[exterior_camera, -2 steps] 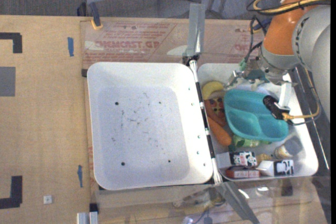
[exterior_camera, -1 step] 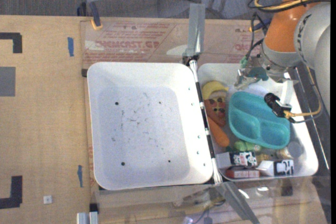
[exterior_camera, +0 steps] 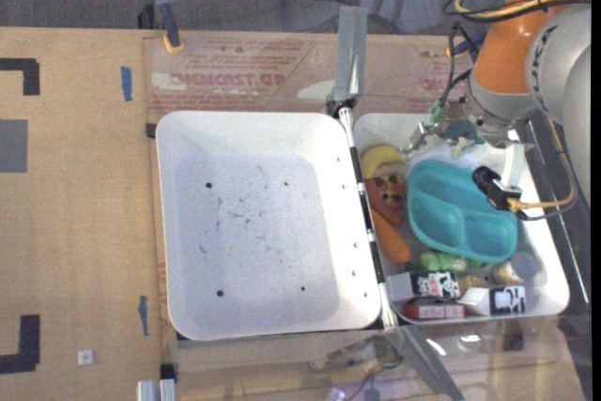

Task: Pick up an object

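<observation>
The right bin [exterior_camera: 549,282] holds a pile of objects. A teal divided plate [exterior_camera: 460,207] lies on top in its middle. To the plate's left are a yellow banana [exterior_camera: 379,159], a red-brown toy [exterior_camera: 386,192] and an orange carrot [exterior_camera: 392,238]. A green item [exterior_camera: 441,260] and small printed boxes [exterior_camera: 441,286] lie along the near side. My gripper [exterior_camera: 449,132] hangs over the bin's far edge, just beyond the plate's far rim, under the orange wrist band [exterior_camera: 502,52]. I see nothing held in it.
The left bin [exterior_camera: 178,202] is beside the right one, with a metal divider bar [exterior_camera: 349,61] running back from between them. Cables [exterior_camera: 540,202] loop from the wrist across the right bin's right side. Cardboard covers the bench to the left.
</observation>
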Available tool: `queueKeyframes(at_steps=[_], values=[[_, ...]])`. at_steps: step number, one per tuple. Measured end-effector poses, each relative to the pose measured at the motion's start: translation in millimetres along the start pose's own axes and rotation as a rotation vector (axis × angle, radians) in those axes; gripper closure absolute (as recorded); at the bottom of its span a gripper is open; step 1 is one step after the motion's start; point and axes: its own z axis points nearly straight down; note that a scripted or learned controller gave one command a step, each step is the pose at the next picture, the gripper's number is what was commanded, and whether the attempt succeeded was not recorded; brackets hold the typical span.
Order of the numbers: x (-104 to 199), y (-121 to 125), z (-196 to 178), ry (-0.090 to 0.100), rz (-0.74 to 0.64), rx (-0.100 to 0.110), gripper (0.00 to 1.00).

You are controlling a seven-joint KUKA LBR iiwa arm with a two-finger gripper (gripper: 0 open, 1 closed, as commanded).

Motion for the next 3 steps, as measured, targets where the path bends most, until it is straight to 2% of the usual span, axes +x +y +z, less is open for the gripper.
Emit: queueKeyframes(at_steps=[1,2,3], values=[[0.1,3.4,-13.9,-0.003,-0.002,-0.011,1.00],[0.4,3.1,-13.2,-0.003,-0.002,-0.010,0.00],[-36.6,-81.9,14.2,-0.008,-0.091,-0.030,0.00]])
